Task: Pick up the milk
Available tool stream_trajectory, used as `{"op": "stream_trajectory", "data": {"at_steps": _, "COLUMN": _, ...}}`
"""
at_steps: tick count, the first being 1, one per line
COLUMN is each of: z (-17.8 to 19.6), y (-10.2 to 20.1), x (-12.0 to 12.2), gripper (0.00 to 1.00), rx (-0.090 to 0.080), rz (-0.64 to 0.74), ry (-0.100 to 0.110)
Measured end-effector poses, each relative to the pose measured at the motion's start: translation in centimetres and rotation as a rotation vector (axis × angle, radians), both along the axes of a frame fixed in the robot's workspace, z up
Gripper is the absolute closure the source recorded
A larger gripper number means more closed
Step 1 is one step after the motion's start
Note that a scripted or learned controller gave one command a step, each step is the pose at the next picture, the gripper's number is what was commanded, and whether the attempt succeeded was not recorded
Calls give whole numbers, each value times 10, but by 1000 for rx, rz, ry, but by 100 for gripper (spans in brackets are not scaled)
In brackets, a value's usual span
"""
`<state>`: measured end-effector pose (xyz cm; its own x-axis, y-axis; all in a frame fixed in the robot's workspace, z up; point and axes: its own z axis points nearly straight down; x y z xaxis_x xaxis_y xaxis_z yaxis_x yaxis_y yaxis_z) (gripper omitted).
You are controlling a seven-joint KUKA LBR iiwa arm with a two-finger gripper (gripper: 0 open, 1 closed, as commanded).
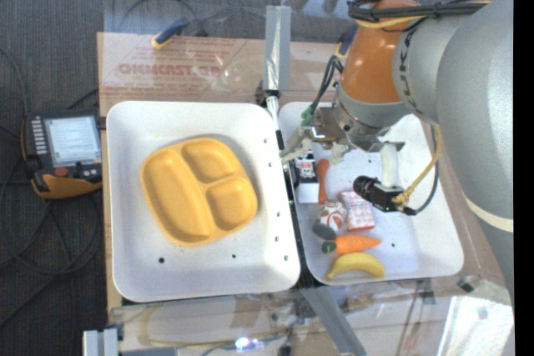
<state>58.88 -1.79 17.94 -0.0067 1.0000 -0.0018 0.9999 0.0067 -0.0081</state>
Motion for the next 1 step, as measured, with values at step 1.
{"op": "stream_trajectory", "data": {"at_steps": 1, "z": 0, "y": 7, "x": 20, "gripper": 0, "rx": 1, "rz": -25, "ry": 0}}
